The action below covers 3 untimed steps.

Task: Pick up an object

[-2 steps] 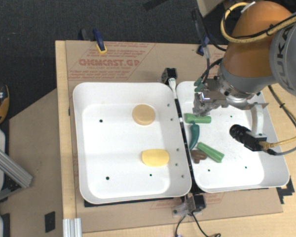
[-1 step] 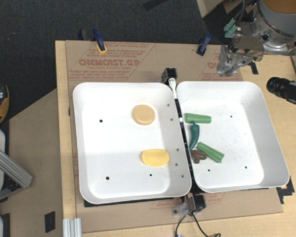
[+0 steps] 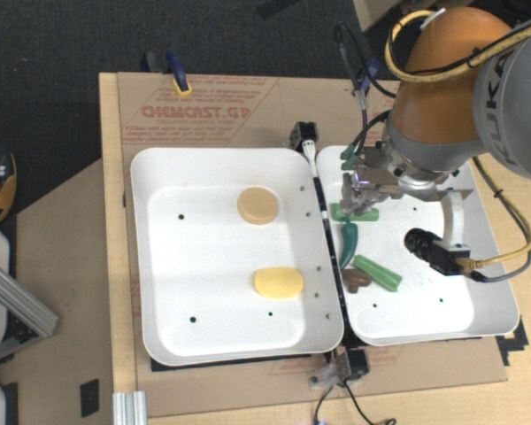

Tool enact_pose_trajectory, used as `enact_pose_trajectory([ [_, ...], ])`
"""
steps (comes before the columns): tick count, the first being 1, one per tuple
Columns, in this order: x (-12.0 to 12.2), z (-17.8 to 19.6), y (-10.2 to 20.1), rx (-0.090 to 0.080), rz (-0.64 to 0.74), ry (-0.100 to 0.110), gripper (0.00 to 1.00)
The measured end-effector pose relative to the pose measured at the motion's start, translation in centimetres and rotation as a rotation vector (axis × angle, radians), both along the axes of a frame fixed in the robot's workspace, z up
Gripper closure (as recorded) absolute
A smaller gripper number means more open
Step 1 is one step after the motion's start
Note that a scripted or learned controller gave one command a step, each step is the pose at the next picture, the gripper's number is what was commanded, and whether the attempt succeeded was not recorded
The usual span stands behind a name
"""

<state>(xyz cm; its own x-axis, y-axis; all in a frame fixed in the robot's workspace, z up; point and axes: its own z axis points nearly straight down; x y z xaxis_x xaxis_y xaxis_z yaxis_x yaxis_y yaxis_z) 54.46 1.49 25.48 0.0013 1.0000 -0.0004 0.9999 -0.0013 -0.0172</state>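
Green clutter [image 3: 376, 273] crowds the right bin's [image 3: 442, 321] left wall; pincer [image 3: 365, 204] above it, spread unclear, should drop straight and centred.

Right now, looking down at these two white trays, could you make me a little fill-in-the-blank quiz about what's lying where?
The left bin holds ____ round pieces.
The yellow disc lies nearer the camera than the ____ disc.
The green stick lies in the ____ bin.
The arm's gripper is over the ____ bin.

Missing words: two; tan; right; right
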Motion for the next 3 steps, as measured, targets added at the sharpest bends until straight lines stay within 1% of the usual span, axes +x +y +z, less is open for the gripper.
enact_pose_trajectory([
  [1,-0.7,9.1,4.4,0.002,0.007,-0.026,1.00],
  [2,-2.6,7.9,7.9,0.001,0.004,-0.014,1.00],
  [3,-6.6,15.3,11.8,0.003,0.007,-0.024,1.00],
])
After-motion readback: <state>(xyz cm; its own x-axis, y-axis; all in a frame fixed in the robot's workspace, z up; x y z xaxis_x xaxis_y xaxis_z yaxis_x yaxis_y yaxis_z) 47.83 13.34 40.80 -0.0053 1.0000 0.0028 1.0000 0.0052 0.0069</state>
